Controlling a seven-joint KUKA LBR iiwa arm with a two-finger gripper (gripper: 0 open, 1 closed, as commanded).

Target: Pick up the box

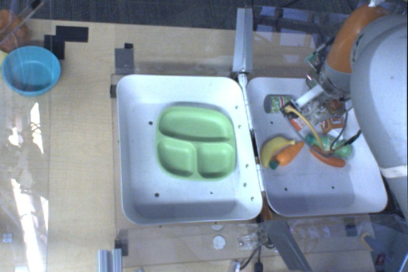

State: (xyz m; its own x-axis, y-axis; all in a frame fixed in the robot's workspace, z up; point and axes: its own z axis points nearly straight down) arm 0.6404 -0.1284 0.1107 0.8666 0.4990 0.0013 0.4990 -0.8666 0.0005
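Over the right bin's far edge: the gripper is held low among the clutter, on the grey arm reaching in from the right.
Gripper state: whether it is open or closed cannot be told.
Box: a small printed pack is seen near the right bin's far right corner, partly hidden under the wrist.
Near it: a small can is laid by the far left corner; a banana and a carrot are touching at mid-bin.
Left bin: a green compartment tray is set in its middle.
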